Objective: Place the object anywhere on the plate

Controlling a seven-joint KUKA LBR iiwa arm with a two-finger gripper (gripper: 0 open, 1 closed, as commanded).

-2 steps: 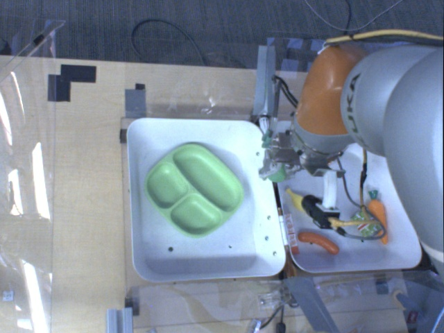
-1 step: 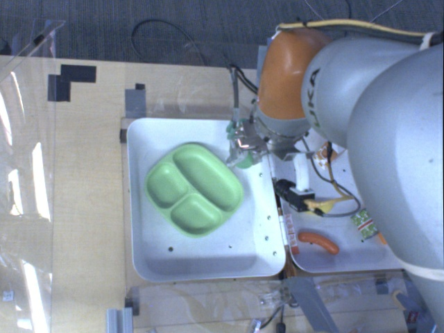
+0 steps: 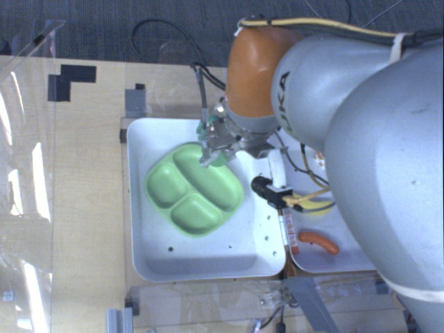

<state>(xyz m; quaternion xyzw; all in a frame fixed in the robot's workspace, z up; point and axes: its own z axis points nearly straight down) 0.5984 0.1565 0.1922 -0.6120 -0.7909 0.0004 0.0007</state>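
The green plate (image 3: 194, 189), divided into three compartments, lies tilted in the left white bin (image 3: 149, 255), roughly in its middle. The gripper (image 3: 210, 157) hangs over the far right part of the plate, its tip just above or touching the far compartment's rim; which of the two cannot be told from this angle. Something small and green shows at the fingertips, but it blends with the plate beneath, so it is unclear whether it is a held object or simply the plate's edge. Whether the jaws are open or closed cannot be told either, since the wrist and its metal fittings cover most of them.

The grey arm (image 3: 374, 158) with its orange band (image 3: 253, 71) reaches in from the right and covers much of the right bin (image 3: 347, 262). In the visible near part of that bin lies a small orange-red sausage-shaped object (image 3: 320, 242), well apart from the gripper and to its right and nearer. A yellow curved object (image 3: 312, 205) sits partly under the arm just beyond it, close to the divide between the bins. A black cable clip (image 3: 267, 189) hangs from the arm over that divide.
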